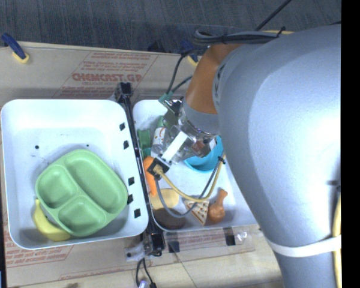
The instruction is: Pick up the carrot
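Observation:
The carrot [150, 177] is a short orange piece lying against the left wall of the right bin [145, 110], partly covered by the robot's own parts. My gripper [165, 138] is low in this bin, just above and right of the carrot, with the grey arm and its orange band [201, 86] reaching in from the right. Nothing can be seen held.
In the right bin lie a blue bowl [205, 159], a brown drumstick-shaped toy [216, 206], a tan wedge [197, 210], a dark brown round thing [168, 219] and a green item [144, 140]. The left bin [24, 125] holds a green divided plate [81, 191] over a yellow thing [48, 228].

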Controlling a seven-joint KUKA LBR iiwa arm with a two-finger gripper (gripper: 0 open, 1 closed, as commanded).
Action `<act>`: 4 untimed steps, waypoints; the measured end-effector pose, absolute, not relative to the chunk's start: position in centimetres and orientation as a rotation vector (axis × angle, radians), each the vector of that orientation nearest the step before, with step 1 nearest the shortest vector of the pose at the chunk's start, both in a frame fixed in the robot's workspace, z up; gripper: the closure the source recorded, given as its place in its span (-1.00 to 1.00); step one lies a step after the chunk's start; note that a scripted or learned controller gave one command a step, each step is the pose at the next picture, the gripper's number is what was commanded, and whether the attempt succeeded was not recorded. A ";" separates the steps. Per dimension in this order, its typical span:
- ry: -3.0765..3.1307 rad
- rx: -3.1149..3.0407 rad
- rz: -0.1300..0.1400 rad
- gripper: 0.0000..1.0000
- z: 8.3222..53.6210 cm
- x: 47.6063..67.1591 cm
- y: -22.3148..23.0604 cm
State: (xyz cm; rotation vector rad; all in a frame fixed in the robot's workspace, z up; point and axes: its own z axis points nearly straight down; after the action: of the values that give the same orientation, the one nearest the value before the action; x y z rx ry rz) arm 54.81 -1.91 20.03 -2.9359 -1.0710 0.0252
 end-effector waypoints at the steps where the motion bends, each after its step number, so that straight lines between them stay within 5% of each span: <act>1: -0.984 -2.975 0.007 1.00 26.5 52.9 4.5; 2: -0.593 -3.078 0.023 1.00 26.0 51.0 -0.5; 3: -0.593 -3.077 0.023 -1.00 26.0 51.0 -0.4; 4: -0.587 -3.077 0.026 -1.00 18.8 47.4 3.7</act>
State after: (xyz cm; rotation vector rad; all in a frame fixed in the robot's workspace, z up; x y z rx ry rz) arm 47.39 3.66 18.82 -3.0771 -0.5873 0.0259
